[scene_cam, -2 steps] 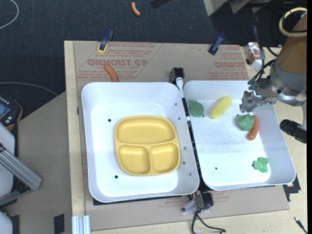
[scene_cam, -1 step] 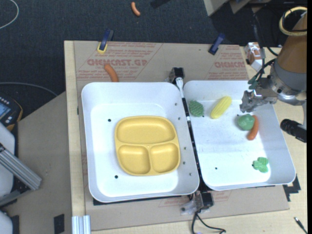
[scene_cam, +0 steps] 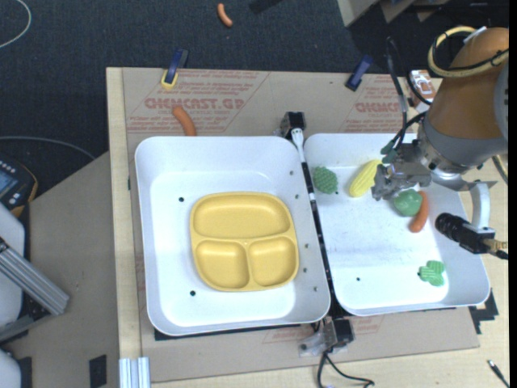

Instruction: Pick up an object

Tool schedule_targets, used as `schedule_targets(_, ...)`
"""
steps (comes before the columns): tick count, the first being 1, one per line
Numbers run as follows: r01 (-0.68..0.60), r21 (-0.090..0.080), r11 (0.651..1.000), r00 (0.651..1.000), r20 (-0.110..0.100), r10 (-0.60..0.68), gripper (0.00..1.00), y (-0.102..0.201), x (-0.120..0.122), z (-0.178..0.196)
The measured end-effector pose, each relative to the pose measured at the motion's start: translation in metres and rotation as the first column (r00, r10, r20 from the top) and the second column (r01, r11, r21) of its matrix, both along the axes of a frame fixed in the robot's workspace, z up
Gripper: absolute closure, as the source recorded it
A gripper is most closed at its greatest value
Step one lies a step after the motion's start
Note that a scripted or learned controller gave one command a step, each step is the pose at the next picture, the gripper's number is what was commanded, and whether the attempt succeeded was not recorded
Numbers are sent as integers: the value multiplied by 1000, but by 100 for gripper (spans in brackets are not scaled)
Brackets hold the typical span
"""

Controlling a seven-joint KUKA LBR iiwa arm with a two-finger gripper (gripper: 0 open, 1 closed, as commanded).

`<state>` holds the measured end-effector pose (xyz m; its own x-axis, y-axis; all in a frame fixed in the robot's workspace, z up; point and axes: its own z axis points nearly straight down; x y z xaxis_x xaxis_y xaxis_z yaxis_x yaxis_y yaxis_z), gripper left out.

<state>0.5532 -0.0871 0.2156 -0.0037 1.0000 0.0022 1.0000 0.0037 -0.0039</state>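
While the yellow plastic corn cob [scene_cam: 363, 178] lies in the right white bin [scene_cam: 380, 293] near its far wall, its long axis slanting from near-left to far-right, the pincer [scene_cam: 386, 180] hangs just beside its right end. Whether the pincer is apart or together, I cannot tell. A round green plastic vegetable [scene_cam: 406, 201] and an orange plastic carrot [scene_cam: 418, 215] lie close behind it, under the wrist.

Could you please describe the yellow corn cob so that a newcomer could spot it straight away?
Start at the right-hand shallow white bin. Near its far edge lies the yellow toy corn cob, tilted, between a bushy green toy vegetable by the divider and the arm's two-finger gripper. It is the sole yellow thing in that bin; its neighbours are green or orange.
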Motion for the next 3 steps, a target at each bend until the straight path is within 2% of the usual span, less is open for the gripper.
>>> schedule_targets(2,-1,0,1000,1000,0,1,100,90,-39,13)
schedule_targets(3,0,0,1000,1000,-2,0,100,134,-72,-1)
